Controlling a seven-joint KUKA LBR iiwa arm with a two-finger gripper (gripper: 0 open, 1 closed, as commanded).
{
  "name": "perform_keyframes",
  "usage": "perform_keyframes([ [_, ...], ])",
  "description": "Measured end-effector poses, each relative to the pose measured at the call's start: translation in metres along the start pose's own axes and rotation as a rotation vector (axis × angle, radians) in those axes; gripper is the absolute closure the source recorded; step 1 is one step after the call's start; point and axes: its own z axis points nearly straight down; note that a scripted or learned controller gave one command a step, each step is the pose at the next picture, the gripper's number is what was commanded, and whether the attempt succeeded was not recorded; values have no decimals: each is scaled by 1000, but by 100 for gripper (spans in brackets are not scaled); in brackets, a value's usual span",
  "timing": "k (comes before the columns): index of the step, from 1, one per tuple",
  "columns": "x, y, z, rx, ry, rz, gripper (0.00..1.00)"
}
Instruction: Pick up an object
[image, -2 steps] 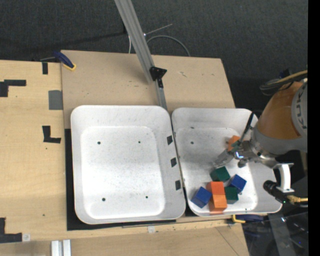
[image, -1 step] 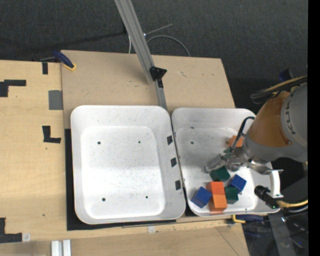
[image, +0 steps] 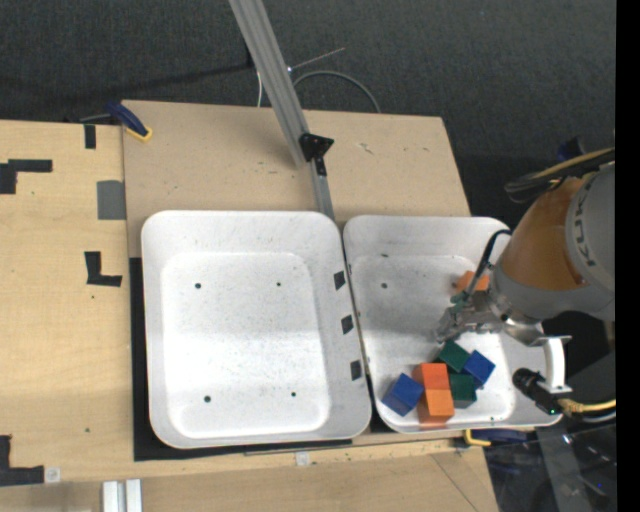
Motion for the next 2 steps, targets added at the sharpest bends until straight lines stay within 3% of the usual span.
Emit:
perform_keyframes([
  [2,-2,4,-103,-3,-4,1,100],
])
